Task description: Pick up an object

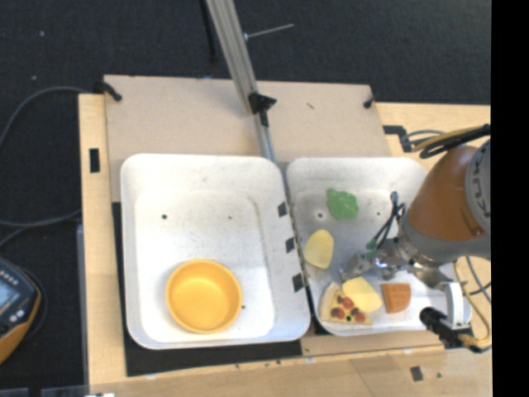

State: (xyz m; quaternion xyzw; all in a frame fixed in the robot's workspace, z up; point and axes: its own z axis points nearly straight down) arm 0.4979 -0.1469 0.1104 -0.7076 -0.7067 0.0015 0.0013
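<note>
We saw the hand [370, 263] low in the right bin [364, 172], just above the yellow wedge [361, 291]; we could not tell its state. Crowding was the risk: the orange block [396, 297] and berry-topped piece [345, 308] touching the wedge could be nudged or jam a grasp.
</note>
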